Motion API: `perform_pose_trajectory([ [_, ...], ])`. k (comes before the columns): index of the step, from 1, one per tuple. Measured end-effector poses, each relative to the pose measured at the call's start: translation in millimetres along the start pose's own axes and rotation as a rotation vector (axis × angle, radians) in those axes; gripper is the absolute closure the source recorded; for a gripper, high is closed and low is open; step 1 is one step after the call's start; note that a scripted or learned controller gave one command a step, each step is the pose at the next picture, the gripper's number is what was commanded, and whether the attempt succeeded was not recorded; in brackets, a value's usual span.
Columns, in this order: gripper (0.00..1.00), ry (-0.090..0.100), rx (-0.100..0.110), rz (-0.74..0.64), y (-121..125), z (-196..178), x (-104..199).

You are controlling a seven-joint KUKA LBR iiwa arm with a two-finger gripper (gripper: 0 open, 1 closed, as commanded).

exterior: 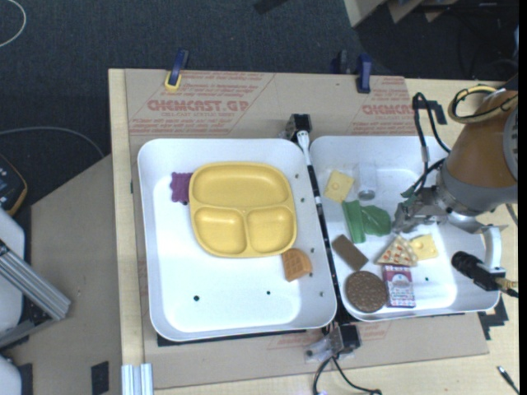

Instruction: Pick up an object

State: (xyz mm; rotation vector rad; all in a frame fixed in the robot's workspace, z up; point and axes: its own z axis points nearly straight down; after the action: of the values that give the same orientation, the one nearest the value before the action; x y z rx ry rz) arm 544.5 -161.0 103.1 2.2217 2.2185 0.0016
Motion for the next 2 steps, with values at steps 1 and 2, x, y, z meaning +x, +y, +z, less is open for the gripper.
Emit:
perform_pose_trajectory([
  [1,1.00,-0.001,-0.002,-0.003,2.5,-46.1,8.2],
  [2,1.00,-0.002,-0.004,-0.004,8.8,-93.4,15.5],
])
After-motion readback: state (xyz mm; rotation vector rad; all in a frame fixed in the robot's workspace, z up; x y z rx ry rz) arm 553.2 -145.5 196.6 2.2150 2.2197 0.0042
